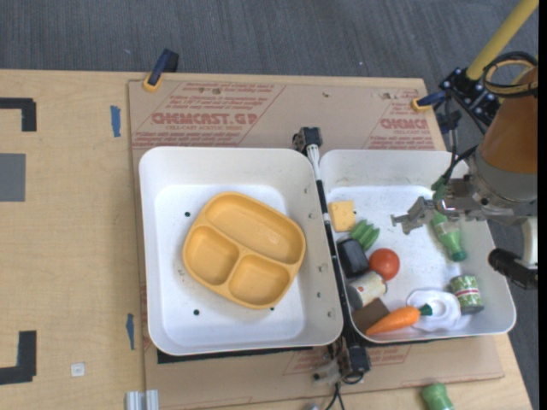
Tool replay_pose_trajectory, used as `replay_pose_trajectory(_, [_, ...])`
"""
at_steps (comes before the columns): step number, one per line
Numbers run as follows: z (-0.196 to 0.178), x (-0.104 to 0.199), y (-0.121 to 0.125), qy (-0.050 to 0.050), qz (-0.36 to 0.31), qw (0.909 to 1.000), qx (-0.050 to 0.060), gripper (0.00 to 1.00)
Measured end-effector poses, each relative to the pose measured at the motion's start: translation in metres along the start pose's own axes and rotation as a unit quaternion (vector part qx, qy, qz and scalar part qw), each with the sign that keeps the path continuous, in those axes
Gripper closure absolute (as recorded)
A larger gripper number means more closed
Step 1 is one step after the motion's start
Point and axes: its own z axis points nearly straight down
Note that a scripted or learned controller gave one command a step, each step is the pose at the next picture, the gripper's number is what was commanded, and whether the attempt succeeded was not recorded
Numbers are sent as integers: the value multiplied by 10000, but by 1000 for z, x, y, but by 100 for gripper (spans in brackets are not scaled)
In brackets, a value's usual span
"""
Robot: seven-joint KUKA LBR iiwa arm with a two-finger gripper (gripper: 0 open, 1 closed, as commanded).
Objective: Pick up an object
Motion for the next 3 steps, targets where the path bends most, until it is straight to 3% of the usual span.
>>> replay_pose_trajectory(1, [71,-64,32,-14,-392,9992,-18,0])
replay_pose_trajectory(2, [86,-78,53,-56,-1811,9834,-89,0])
replay_pose_trajectory(3, [105,-55,100,-17,-2457,9693,-23,0])
